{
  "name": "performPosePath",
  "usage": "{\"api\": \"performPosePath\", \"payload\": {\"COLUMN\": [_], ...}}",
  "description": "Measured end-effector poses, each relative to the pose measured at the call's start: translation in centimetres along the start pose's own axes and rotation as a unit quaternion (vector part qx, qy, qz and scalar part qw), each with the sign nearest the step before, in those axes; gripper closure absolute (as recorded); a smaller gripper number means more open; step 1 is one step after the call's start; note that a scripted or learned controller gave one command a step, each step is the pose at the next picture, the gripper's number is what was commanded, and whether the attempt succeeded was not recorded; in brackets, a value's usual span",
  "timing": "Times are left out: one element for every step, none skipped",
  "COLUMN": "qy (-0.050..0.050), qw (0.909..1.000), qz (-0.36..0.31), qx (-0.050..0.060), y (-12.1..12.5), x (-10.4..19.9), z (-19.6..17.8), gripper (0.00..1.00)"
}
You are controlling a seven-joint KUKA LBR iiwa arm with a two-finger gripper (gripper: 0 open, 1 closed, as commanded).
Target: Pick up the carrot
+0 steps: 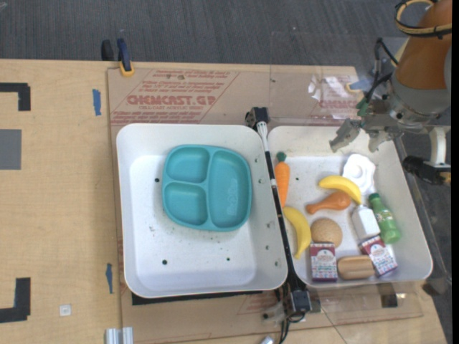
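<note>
Orange and long, with a little green top, your carrot (282, 180) lies flat in the right bin (414, 213), right by the wall next to the left bin (136, 192). It sits well to the left of your gripper (356, 135) and a bit lower in the view. Your gripper's fingers are spread apart and hold nothing. A yellow banana (299, 228) lies just below the carrot's pointy end.
</note>
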State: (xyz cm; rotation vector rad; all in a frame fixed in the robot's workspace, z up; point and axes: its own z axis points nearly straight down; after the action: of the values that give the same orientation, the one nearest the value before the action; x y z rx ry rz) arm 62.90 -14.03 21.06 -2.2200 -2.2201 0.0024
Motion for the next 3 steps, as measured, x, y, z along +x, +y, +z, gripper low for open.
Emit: {"api": "performPosePath", "payload": {"qy": [-0.003, -0.001, -0.003], "qw": [0.9994, 0.9999, 0.9952], "qz": [-0.034, -0.011, -0.097], "qx": [-0.007, -0.006, -0.006], "y": [-4.4, -11.5, -6.0], "x": [-1.0, 4.1, 2.3], "z": [11.3, 12.1, 12.2], "gripper": [0.0, 0.0, 0.0]}}
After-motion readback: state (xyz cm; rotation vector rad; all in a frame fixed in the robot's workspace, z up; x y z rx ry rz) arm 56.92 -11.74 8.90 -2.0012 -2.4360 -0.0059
